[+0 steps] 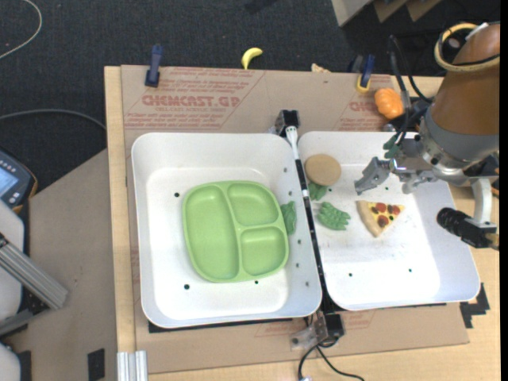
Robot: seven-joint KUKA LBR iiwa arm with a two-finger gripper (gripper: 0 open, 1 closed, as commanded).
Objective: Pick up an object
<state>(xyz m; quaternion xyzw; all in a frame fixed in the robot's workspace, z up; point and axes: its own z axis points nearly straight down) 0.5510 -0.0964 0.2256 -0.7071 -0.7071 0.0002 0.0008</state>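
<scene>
Hand [390, 173] poised over right bin, nothing gripped yet

Fingers stand apart and bare, hovering above the right bin [444, 284] near its far edge. Pizza slice [379, 216] lies flat just below them, mid-bin; green leafy piece [332, 216] close beside it toward the divider; round tan cookie [322, 168] at the far left corner of that bin. Left bin [151, 236] carries a green divided plate [235, 230]. Best bet looks the pizza slice: drop straight down, straddle its narrow width, close low against the bin floor, since a flat piece slips easily

Lab: clamped cardboard bench [198, 101], cables
</scene>
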